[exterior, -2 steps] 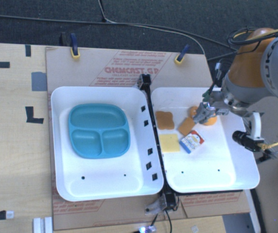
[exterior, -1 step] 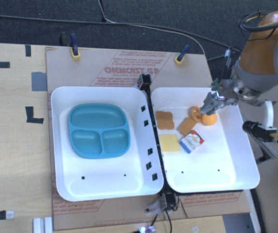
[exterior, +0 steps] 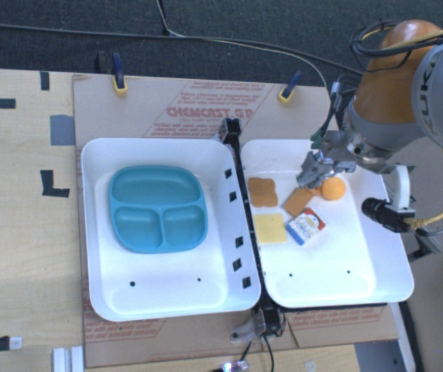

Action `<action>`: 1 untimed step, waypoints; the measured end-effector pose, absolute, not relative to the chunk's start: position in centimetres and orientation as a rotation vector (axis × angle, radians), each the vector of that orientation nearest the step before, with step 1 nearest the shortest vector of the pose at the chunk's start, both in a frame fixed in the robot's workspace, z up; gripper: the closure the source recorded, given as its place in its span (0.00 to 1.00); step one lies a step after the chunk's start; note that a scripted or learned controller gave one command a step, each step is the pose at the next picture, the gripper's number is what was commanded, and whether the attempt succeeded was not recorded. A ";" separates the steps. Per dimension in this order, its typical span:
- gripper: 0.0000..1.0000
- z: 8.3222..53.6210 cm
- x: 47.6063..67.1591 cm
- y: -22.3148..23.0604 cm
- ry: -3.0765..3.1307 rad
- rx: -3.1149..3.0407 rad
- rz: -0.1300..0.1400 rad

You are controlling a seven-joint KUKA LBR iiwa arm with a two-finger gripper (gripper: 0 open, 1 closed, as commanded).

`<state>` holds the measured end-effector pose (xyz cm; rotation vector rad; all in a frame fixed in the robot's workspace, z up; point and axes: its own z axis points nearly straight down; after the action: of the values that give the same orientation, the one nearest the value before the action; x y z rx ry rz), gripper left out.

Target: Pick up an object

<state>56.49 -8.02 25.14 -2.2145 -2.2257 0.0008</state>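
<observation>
One fixed camera looks down at a slant from above the bench (exterior: pixel 20 208), far enough back to take in both white bins, the left bin (exterior: pixel 94 231) and the right bin (exterior: pixel 376 277), whole. The bench's far edge lies toward the top, and the arm (exterior: pixel 396 91) enters from the right.

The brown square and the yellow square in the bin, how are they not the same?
The brown square is toast-coloured with rounded corners; the yellow square is pale yellow with sharper corners. The brown square lies farther back in the right bin; the yellow square lies nearer the front, beside a small packet. Both lie flat, close to the divider between the bins.
</observation>
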 end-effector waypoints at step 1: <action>1.00 25.3 54.8 -2.4 -2.226 -2.213 0.002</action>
<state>54.81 -2.43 25.31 -2.2125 -2.2263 0.0015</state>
